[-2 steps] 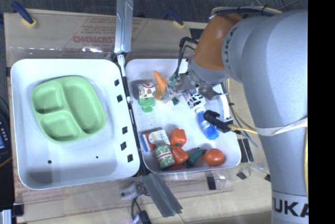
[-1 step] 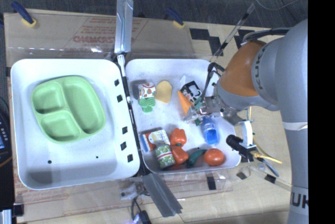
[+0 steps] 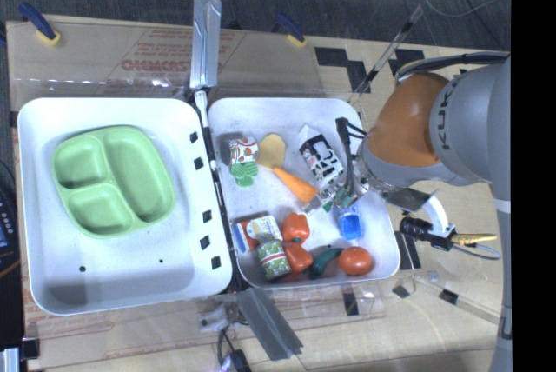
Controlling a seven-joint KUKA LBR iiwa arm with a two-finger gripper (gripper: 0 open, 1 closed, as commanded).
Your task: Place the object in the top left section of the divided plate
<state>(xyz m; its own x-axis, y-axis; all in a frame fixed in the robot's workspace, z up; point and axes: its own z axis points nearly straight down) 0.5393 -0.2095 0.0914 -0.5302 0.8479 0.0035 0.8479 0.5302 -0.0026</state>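
Where I am: my gripper [image 3: 340, 198] hangs low in the right bin [image 3: 261, 114], among the toy groceries, arm reaching in from the right.
My fingers: too small and cluttered here to tell whether they are apart or closed, and I cannot see anything between them.
Nearest thing: the orange carrot [image 3: 295, 183] lies just left of my gripper, long axis slanting from upper left to lower right; a blue item [image 3: 349, 227] sits just below.
Which object: I cannot tell which piece is meant.
Where it goes: the green divided plate [image 3: 111, 179] lies in the left bin [image 3: 43, 275], well apart from me; its top left section [image 3: 80, 162] is bare.
The move ahead: by my judgement, a lift, then a long carry leftward across the wall between the bins.
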